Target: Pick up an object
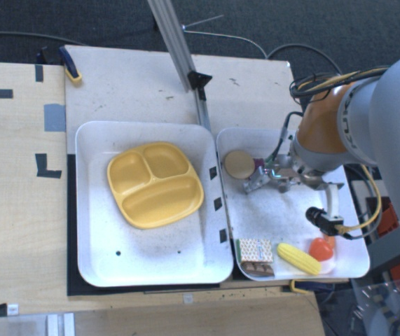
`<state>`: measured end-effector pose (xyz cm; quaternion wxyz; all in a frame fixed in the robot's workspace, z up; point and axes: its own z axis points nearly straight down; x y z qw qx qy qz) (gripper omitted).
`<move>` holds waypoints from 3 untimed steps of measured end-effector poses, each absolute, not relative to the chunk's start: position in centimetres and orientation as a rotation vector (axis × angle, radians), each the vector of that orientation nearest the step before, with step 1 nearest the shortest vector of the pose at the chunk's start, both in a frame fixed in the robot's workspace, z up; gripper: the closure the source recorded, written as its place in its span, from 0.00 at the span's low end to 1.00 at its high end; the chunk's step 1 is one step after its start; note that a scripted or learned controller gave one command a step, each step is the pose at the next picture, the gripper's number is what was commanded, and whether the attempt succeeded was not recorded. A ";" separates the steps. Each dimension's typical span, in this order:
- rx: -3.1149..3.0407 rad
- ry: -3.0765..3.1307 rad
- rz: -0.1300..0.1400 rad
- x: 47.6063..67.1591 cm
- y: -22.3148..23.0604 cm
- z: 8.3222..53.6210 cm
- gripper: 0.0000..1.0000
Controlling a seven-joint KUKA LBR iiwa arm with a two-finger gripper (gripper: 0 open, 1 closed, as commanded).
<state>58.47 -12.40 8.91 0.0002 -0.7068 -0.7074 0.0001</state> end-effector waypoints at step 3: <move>-2.220 -2.222 0.001 56.9 -11.7 8.9 0.00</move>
